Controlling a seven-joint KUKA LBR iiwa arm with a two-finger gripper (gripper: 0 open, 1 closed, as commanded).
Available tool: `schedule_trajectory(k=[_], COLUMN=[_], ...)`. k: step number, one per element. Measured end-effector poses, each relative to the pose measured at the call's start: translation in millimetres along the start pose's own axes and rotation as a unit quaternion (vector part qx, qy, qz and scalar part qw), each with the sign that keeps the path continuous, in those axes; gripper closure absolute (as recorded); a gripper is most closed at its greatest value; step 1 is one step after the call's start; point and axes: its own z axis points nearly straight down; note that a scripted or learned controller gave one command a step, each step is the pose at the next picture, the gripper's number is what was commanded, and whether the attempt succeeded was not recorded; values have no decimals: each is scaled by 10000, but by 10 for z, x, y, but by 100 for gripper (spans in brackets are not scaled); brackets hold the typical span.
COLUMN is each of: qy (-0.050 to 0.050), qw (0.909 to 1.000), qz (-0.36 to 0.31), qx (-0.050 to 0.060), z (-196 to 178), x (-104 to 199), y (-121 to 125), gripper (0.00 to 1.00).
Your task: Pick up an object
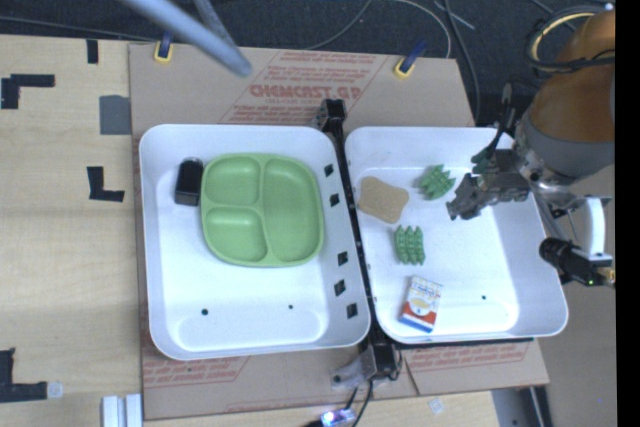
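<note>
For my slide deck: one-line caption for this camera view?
Arm's hand hovers over right bin near green toy; left bin holds green plate.

right bin (520,315): bare floor at right | obstacles: tan pad (383,199), green pieces (409,243), carton (422,303)

Pincer (466,203) above right bin (520,315)

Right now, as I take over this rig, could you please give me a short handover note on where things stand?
Gripper: over the right bin, near its right side, nothing visibly between its fingers; open or shut is unclear.
Right bin: two green ridged pieces, a tan sponge-like pad, a small red, white and blue carton.
Left bin: green divided plate, a small black object at its left edge.
Done: nothing picked up yet.
Left: pick up one object; the upper green piece is nearest.
</note>
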Motion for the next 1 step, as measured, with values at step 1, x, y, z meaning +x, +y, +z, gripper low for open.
schedule_trajectory(k=[1], qy=[7], qw=[10000], qz=[-11], qx=[-2], z=[-34], x=[466], y=[136], gripper=[100])
